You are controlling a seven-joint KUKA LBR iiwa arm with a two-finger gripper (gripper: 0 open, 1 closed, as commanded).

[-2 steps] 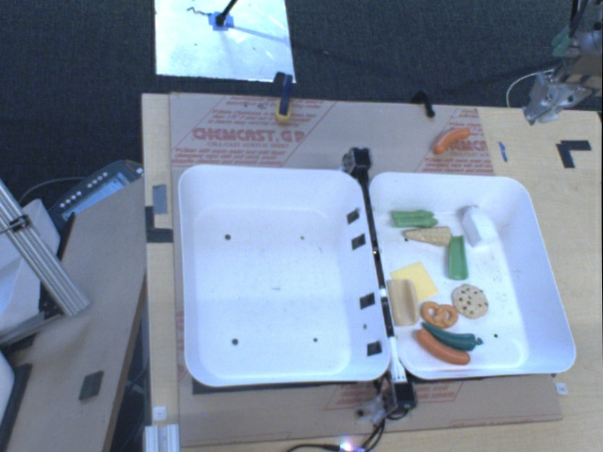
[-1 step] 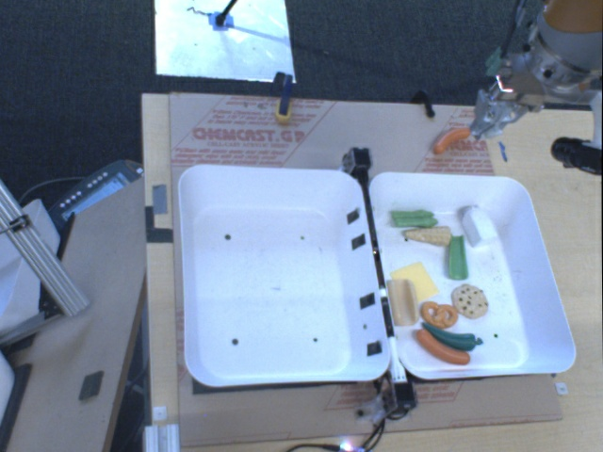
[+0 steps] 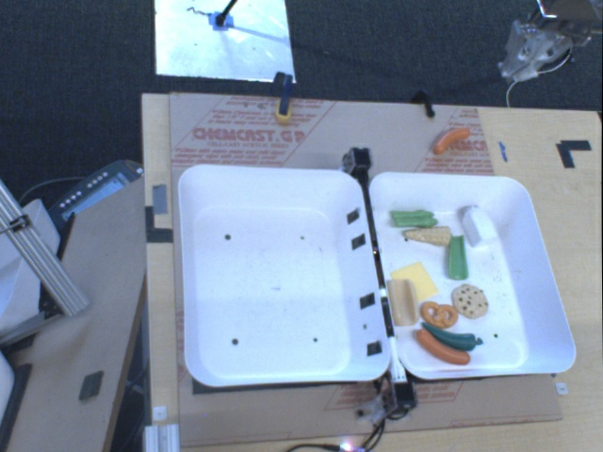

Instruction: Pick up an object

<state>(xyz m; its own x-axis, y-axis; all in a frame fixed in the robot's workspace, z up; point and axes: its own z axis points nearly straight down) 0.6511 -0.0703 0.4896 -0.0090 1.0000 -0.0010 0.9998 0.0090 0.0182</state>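
The right bin [image 3: 542, 252] holds several toy foods: a green bean pod [image 3: 413, 217], a pale corn piece [image 3: 429, 236], a white block [image 3: 476, 224], a green pickle [image 3: 457, 257], a yellow cheese slice [image 3: 415, 279], a tan bread stick [image 3: 403, 301], a pretzel [image 3: 438, 314], a cookie [image 3: 468, 300], a dark green pepper [image 3: 452, 336] and an orange sausage [image 3: 441, 347]. My gripper [image 3: 529, 53] hangs at the top right corner, beyond the bench's far edge and well away from the bins, with nothing seen in it.
The left bin [image 3: 198, 252] sits beside the right one, joined by a black-clipped divider [image 3: 372, 262]. An orange hot dog [image 3: 452, 139] lies on the bench behind the right bin. A shiny plate [image 3: 221, 26] lies on the floor at the back left.
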